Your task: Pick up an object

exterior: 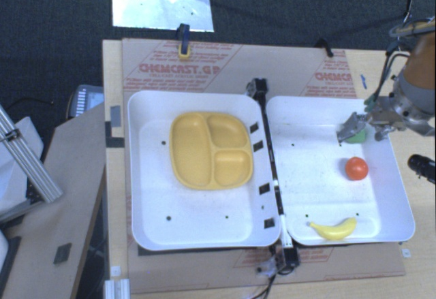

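My gripper (354,129) hangs over the far right part of the right bin (306,154), at the end of the grey arm coming in from the right. A small green object (360,135) shows right at the gripper's tip, partly hidden by it; whether it is gripped I cannot tell. A red-orange ball (356,168) lies just in front of the gripper, a short way apart from it. A yellow banana (334,228) lies near the bin's front edge.
The left bin (146,175) holds a yellow divided plate (210,150). A black ridge with clips (267,168) separates the two bins. Cardboard lies under both bins, and a cable hangs at the far right.
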